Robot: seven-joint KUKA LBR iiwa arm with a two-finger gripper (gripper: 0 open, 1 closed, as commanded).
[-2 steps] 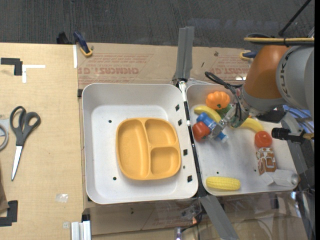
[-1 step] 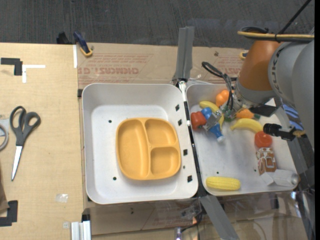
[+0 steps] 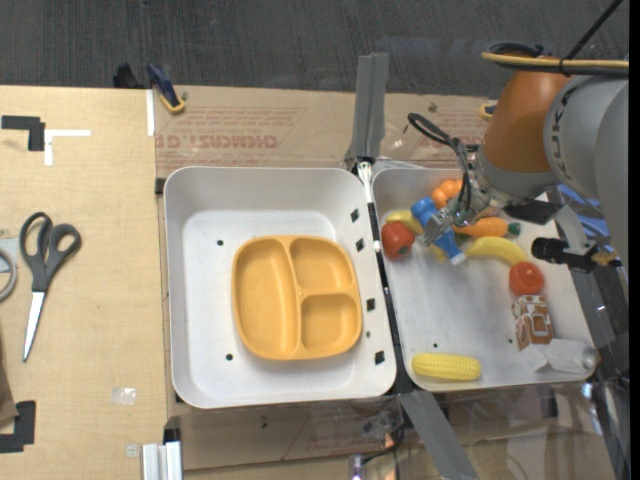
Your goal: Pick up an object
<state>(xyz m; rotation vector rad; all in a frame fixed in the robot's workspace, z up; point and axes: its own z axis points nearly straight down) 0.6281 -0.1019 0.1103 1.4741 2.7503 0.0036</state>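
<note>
The right bin holds a pile of toy food at its far end: a red tomato, a blue piece, an orange carrot, a yellow banana and an orange ball. My gripper reaches down from the grey and orange arm into that pile, between the blue piece and the carrot. Its tip is buried among the toys. An ear of yellow corn lies alone at the bin's near edge.
A red-capped item, a brown and white packet and a white object lie along the right bin's right wall. The left bin holds a yellow divided plate. Scissors lie on the bench at left.
</note>
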